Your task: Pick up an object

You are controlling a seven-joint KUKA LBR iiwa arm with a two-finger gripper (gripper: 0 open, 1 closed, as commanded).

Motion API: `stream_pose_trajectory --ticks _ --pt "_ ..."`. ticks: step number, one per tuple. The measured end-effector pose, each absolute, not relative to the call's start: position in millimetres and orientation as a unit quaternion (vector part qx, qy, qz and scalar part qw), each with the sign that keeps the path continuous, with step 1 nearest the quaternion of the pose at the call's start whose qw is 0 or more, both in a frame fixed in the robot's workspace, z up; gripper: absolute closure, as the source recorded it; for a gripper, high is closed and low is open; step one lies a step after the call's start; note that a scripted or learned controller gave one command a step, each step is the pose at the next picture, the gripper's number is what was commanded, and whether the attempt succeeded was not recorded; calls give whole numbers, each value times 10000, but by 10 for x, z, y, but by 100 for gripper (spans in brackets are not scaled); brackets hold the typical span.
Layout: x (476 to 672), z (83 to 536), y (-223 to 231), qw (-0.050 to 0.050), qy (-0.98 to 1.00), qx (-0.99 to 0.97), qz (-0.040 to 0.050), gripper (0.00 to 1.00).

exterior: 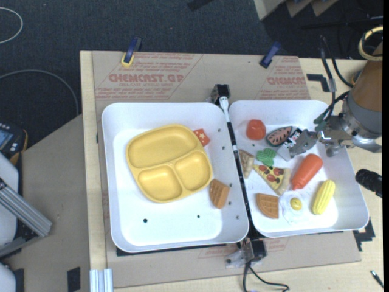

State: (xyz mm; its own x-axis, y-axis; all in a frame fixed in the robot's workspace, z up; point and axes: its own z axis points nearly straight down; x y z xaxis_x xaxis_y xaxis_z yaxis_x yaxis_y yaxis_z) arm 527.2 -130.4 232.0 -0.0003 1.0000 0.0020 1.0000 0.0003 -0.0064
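My gripper [299,143] hangs low over the right bin [352,215], reaching in from the right. It sits just right of a watermelon slice [278,135] and just above an orange carrot [306,170]. A red tomato [256,129] lies to the left of the slice. Below them are a green piece [265,157], a pizza slice [271,175], a yellow corn cob [323,196], a fried egg [295,204] and a piece of toast [267,205]. I see nothing held in the gripper.
The left bin [121,224] holds a yellow divided plate [169,162], a small red piece [202,138] at its upper right and a brown pastry [219,193] at its lower right. A tan wedge [245,161] lies by the divider between the bins.
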Motion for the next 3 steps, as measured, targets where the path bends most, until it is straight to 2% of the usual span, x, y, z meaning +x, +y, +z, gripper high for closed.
stream_pose_trajectory --ticks 1,3 --pt "5362 1801 -1274 31 -7071 -7071 16 0" --pt "5411 869 -1283 12 -7069 -7074 -6 0"
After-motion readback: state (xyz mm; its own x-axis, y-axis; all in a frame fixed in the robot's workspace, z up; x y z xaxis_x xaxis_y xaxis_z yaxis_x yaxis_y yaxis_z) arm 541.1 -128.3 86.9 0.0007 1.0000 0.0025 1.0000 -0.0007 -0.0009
